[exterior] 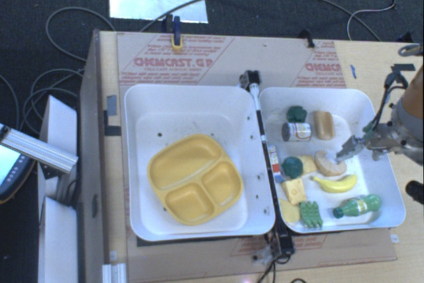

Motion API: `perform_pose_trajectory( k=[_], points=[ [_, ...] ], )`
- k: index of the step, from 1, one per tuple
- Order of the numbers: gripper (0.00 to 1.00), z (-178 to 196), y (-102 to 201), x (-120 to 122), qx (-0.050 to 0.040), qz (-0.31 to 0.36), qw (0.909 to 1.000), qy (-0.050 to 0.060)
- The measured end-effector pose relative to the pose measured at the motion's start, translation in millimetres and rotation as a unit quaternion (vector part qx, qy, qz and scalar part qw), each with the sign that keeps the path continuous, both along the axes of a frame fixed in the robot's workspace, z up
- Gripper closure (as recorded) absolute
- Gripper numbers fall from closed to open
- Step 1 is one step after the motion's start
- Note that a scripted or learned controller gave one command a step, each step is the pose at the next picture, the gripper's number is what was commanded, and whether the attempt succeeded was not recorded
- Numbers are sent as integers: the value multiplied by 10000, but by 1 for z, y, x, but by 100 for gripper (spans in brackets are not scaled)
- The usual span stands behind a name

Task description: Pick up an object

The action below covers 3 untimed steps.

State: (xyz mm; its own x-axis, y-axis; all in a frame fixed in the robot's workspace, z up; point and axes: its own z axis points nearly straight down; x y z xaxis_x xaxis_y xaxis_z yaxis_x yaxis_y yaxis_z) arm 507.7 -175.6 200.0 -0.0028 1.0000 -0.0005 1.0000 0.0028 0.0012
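Yellow banana [335, 183] in right bin [381, 117], gripper [342, 153] just above it by bread [328, 164], can't tell its state, tray [194, 178] left

Left bin [132, 142] holds a yellow divided tray [194, 178] near its front edge. Right bin [381, 142] holds a can [297, 131], bread [323, 124], banana [335, 183] and green bottle [356, 206]. End effector [346, 150] sits low over the bin's right side, its tip just beside a tan piece [329, 164].

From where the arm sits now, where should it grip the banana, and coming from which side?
Grip the banana across its thicker middle, coming straight down from above. It lies flat, curving crosswise, with bare bin floor on its right; the bread slice and green bottle crowd its other sides.
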Motion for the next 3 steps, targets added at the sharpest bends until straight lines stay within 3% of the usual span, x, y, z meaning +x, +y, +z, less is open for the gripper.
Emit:
perform_pose_trajectory(
  k=[1, 2, 3],
  points=[
    [0, -73, 54, 71, 7, 6, 10000, 6],
    [0, -116, 91, 161, 2, 7, 10000, -3],
    [100, -104, 90, 163, -8, 31, 10000, -24]
  ],
)
